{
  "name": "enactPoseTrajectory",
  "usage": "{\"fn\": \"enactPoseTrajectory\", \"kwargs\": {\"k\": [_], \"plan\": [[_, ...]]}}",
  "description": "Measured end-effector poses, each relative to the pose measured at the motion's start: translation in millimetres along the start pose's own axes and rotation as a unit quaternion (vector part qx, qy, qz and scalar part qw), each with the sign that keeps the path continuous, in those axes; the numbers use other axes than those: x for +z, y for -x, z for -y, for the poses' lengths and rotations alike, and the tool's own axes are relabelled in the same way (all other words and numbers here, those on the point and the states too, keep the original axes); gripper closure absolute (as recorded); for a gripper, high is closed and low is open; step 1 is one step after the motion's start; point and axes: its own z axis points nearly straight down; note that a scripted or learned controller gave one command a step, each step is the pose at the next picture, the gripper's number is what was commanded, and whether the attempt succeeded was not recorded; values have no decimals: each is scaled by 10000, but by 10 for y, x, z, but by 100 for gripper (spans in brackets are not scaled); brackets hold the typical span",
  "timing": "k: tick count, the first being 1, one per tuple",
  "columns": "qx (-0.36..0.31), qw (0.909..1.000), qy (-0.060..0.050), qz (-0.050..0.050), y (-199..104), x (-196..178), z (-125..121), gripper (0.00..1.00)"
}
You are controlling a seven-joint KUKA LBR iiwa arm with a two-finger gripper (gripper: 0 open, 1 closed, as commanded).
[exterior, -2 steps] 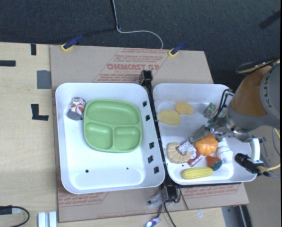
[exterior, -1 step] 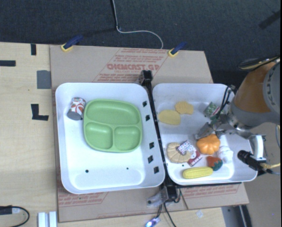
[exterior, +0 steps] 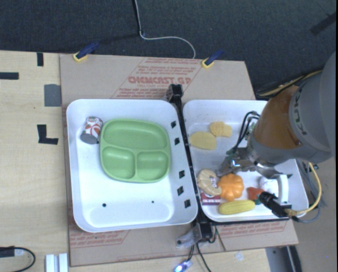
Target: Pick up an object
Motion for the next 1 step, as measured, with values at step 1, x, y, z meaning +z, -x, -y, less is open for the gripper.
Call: {"fn": "enactPoseTrajectory", "kwargs": {"k": [1], "plan": [[-50, 10000, 0, -52, -1079, -1052, -11, 100]]}}
